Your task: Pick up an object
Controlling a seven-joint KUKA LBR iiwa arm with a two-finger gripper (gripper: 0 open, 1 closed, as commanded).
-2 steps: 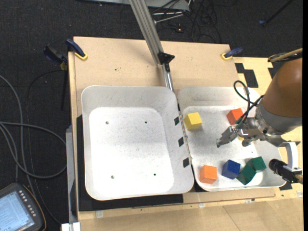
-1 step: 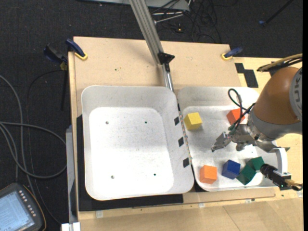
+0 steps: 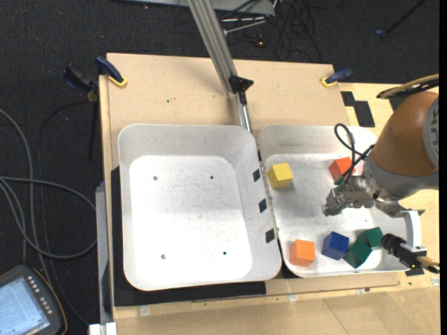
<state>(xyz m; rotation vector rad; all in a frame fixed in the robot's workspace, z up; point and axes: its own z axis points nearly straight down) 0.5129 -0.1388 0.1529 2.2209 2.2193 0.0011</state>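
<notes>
Camera view | end effector [image 3: 338, 204] above right bin [image 3: 300, 139] | grip state: cannot tell

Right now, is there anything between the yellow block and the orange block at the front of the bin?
No. In the camera view, only bare white bin floor lies between the yellow block and the orange block. The blue block sits off to the side.

Tan bench [image 3: 181, 89] bears two white bins side by side: left bin [image 3: 133, 187], right bin [image 3: 307, 142].
</notes>
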